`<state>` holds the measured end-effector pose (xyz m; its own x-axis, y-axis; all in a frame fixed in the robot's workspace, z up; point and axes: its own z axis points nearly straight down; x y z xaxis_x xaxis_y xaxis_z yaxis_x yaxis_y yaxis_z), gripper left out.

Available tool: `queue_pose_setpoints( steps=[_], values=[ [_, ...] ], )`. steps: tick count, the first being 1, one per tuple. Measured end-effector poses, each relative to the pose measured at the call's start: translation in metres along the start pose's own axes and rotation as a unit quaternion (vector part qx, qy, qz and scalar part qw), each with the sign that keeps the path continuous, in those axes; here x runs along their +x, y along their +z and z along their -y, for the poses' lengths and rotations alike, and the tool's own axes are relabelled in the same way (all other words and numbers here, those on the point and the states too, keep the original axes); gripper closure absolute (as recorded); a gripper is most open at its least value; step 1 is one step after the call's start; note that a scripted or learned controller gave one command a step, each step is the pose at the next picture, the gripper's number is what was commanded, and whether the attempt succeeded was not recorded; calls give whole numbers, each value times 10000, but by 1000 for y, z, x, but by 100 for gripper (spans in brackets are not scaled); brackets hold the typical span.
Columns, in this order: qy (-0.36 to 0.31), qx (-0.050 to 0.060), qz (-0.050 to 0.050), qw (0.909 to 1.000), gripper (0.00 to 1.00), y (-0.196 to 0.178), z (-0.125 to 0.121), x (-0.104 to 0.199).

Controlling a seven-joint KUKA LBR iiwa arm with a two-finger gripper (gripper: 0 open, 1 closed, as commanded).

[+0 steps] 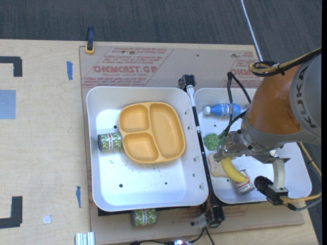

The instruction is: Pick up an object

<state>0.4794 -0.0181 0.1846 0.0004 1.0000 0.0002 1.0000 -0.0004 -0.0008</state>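
Arm's gripper hangs over the right bin by its left wall — can't tell the fingers' state. Banana lies just below it, near the front-left corner — bottle at the back.

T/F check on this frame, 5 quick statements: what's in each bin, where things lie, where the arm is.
1. The yellow divided plate lies in the left bin. True.
2. A green-labelled can stands in the plate's middle compartment. False: it lies on its side on the bin floor, against the plate's left edge.
3. The blue-capped bottle lies in the right bin. True.
4. The banana lies in the left bin. False: it is in the right bin, just below the gripper.
5. The arm hangs over the left bin. False: it is over the right bin.
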Motion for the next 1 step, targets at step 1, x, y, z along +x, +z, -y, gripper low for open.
queue_pose_setpoints(
  steps=[1],
  values=[
    [-10, -15, 0, 10000, 100, 0, -25, 47]
  ],
)
